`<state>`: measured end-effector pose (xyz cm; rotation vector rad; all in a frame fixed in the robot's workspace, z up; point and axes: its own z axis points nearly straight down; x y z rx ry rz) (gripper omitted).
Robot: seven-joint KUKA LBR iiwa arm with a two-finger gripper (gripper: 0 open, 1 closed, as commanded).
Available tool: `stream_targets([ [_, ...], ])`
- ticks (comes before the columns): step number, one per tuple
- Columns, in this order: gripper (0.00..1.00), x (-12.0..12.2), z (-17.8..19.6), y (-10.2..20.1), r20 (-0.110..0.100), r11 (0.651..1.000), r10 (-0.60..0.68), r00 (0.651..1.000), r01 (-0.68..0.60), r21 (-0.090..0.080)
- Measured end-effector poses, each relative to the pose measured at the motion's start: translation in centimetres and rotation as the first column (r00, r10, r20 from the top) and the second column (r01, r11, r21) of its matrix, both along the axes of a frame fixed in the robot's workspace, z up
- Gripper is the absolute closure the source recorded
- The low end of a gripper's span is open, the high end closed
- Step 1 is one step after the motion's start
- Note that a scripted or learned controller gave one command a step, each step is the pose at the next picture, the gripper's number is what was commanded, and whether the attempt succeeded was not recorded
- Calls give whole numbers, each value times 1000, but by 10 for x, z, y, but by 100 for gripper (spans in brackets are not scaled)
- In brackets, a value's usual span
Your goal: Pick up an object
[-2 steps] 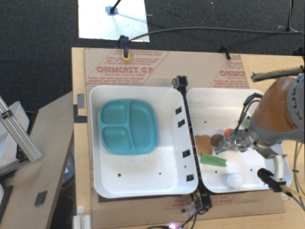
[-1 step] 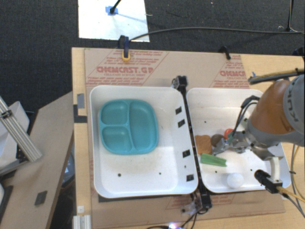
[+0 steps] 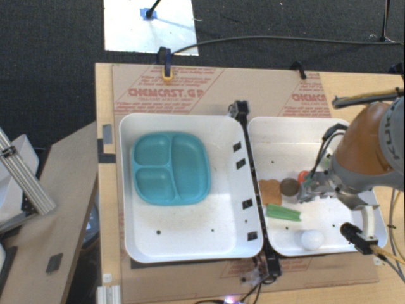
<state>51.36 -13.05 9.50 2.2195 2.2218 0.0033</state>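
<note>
**Trainee:** Jaws first: released or clenched?

**Technician:** Cannot tell from the camera view. The gripper (image 3: 308, 189) sits low in the right bin (image 3: 278, 138), and the wrist with its orange band (image 3: 362, 141) covers its working end.

**Trainee:** Where are the candidates for pickup?

**Technician:** All in the right bin. A round dark piece (image 3: 289, 186) lies just beside the gripper, a brown flat piece (image 3: 271, 192) touches it on the left, a green stick (image 3: 283, 213) lies below, and a white ball (image 3: 311, 238) rests near the front wall. The teal divided plate (image 3: 171, 168) lies in the left bin (image 3: 145, 246).

**Trainee:** Recommended procedure?

**Technician:** I judge the dark piece the nearest target. Centre over it, descend straight, close only once it sits between the fingers, and keep clear of the brown neighbour.

**Trainee:** Anything obscured?

**Technician:** A red object (image 3: 304, 175) is half covered by the gripper; its kind is unclear.
</note>
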Motion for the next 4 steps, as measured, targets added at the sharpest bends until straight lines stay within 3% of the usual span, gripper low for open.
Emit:
stream_targets([
  [2, 100, 7, 113, 14, 4, 1000, 5, 1000, -5, -2],
  [3, 100, 8, 124, 14, 1, 1000, 4, 1000, -4, -1],
  [4, 100, 21, 115, 66, 0, 1000, 8, 1000, -8, 0],
])
